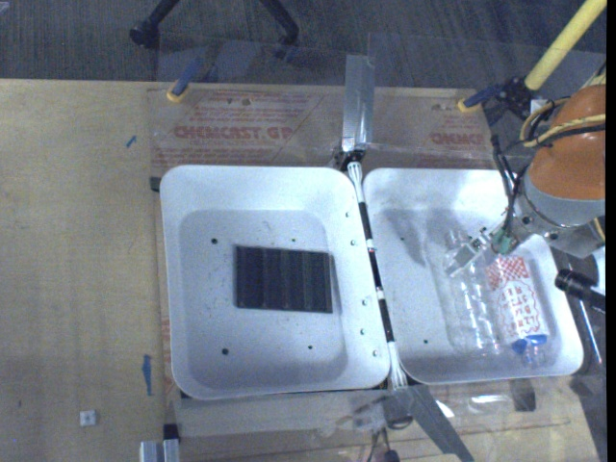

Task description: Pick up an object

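A clear plastic bottle [496,306] lies in the right bin [414,258]. It has a red-and-white label and a blue cap pointing toward the bin's front right corner. My gripper [478,248] hangs over the bottle's far end, close above it or touching it; I cannot tell which. The grey arm with its orange band [576,147] reaches in from the right, above the bin's back right corner. A flat black ribbed rectangle [284,278] lies in the middle of the left bin [192,258].
The two white bins stand side by side, joined by a narrow divider [373,268]. A clear sheet with red lettering [231,128] lies behind them on the wooden bench. A yellow rod [576,27] slants at the top right.
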Available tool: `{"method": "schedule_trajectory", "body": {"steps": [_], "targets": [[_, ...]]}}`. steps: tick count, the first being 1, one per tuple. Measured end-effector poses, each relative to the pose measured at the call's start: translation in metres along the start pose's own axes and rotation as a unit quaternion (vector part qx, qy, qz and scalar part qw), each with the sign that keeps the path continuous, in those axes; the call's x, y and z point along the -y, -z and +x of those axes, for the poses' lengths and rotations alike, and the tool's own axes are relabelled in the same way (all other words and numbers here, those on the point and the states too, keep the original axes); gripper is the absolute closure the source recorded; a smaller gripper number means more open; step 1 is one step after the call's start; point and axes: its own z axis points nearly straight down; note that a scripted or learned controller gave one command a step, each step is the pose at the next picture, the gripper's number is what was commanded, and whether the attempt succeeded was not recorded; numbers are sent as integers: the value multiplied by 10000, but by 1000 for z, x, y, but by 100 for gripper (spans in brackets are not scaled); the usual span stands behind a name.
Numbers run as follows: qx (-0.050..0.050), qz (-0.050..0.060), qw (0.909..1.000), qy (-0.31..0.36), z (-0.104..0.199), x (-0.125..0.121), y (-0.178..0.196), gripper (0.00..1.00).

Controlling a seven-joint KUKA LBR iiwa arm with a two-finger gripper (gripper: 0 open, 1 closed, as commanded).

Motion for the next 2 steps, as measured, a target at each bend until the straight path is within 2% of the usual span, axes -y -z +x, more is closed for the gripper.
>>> {"method": "schedule_trajectory", "body": {"steps": [1, 2], "targets": [[26, -22, 9979, -646, -12, -78, -45, 0], [32, -23, 9999, -153, -11, -11, -45, 0]]}}
